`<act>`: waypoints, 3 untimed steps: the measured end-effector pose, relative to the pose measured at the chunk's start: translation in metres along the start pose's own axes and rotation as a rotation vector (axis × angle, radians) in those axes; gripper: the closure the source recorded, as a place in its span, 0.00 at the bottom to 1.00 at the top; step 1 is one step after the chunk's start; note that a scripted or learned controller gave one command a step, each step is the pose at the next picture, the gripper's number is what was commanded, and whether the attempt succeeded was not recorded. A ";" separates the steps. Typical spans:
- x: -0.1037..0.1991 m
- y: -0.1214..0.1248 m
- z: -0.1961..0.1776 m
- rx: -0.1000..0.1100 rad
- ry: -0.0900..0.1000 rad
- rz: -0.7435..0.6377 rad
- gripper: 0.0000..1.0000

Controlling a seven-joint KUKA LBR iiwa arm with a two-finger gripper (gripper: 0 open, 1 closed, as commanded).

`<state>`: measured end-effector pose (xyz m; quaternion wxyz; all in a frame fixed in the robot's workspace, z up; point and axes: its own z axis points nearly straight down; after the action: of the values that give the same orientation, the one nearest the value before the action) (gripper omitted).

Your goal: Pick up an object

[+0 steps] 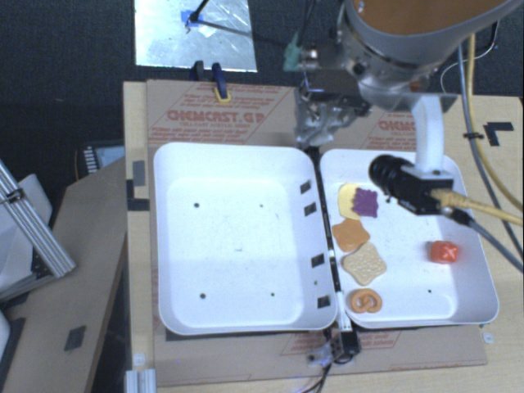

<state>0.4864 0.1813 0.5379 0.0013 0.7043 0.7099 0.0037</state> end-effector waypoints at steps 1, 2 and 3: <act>0.037 0.000 0.003 0.005 -0.001 0.000 1.00; 0.035 0.000 0.003 0.005 -0.002 0.004 0.00; 0.035 0.000 0.003 0.005 -0.002 0.004 0.00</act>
<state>0.4863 0.2166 0.5350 0.0000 0.7057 0.7085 0.0013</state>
